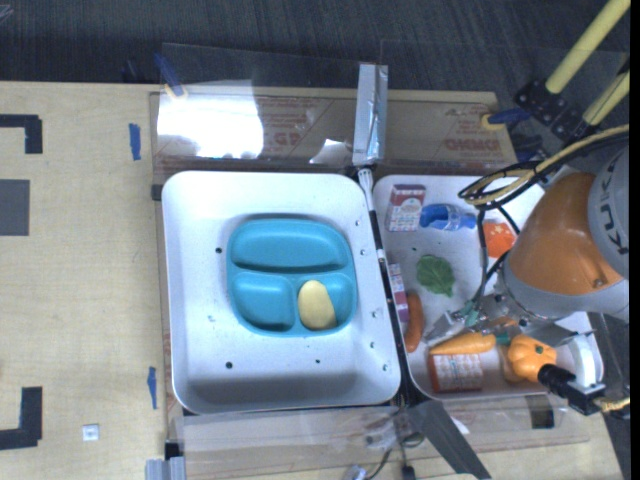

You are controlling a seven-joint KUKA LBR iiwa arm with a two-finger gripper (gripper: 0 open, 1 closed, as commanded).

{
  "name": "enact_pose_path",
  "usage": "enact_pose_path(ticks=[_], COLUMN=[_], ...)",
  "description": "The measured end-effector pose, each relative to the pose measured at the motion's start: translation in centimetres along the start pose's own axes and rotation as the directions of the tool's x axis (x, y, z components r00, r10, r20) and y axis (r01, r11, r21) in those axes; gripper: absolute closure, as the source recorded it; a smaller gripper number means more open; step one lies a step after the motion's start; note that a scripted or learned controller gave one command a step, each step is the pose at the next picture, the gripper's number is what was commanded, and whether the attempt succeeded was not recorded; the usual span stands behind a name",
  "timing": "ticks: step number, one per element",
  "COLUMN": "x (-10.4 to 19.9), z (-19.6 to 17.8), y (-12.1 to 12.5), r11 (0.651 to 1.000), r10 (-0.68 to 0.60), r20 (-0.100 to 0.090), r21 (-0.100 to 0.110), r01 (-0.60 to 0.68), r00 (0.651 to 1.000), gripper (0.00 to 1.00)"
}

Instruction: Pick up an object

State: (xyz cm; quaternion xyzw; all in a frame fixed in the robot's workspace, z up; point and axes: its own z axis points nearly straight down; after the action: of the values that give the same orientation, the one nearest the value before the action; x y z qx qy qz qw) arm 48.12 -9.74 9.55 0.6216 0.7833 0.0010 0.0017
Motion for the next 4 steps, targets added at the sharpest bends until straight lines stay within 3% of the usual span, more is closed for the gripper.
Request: enact_pose_path(ticks=[1, 2, 3, 4], x=[-2.3, -3.5, -4.7, -5.1], z=[-1.7, 1.0, 1.1, 0.3], y=[5.0, 13.5, 16.1, 16.7], r11=[1.0, 1.0, 0.999, 0.999], r10=[-0.005, -0.026, -0.03, 0.0], r20=[-0.002, 0.0, -0.018, -0.015], r21=[0.007, 0.0, 0.041, 0.048], r01=[0.005, 0.026, 0.031, 0.001], r00=[1.0, 1.0, 0.999, 1.0], gripper=[0.0, 0.0, 0.0, 0.0])
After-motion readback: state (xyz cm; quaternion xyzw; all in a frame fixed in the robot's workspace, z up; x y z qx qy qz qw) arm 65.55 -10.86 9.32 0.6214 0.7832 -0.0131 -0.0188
